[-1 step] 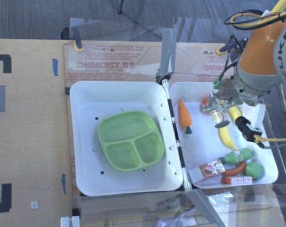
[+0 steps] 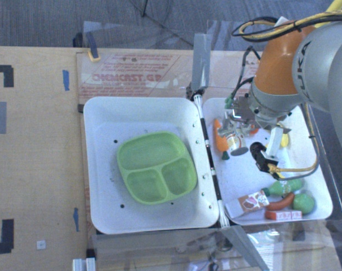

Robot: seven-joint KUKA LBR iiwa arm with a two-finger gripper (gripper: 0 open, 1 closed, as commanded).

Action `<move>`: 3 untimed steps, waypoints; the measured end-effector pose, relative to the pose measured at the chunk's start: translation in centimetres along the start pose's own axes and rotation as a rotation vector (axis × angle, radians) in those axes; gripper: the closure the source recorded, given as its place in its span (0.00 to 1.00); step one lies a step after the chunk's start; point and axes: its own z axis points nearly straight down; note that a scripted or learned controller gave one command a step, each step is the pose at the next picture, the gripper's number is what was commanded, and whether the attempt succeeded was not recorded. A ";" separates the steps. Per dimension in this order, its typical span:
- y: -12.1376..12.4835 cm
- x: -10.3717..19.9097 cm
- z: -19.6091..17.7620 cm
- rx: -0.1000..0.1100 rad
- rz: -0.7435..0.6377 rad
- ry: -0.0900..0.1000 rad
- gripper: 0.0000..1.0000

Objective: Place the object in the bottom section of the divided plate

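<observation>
A green divided plate (image 2: 121, 157) lies in the left bin (image 2: 97, 123), with one large section toward the back and two smaller ones toward the front; nothing is in it. My gripper (image 2: 237, 135) hangs low over the back left of the right bin (image 2: 320, 168). It is right beside an orange toy (image 2: 219, 140) and just above a small silvery cylinder (image 2: 237, 145). The wrist hides how the gripper meets these two things.
The front right corner of the right bin holds a green bottle-shaped toy (image 2: 289, 186), a green round toy (image 2: 304, 203), a red long toy (image 2: 281, 202) and a small printed packet (image 2: 253, 201). A small dark green piece (image 2: 225, 156) lies near the divider wall (image 2: 207, 151).
</observation>
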 end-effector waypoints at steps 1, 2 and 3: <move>-1.1 -3.8 -2.6 -0.004 -0.010 -0.002 1.00; -0.8 3.1 0.0 0.000 -0.091 0.000 1.00; -3.1 13.5 -2.8 -0.005 -0.309 -0.001 1.00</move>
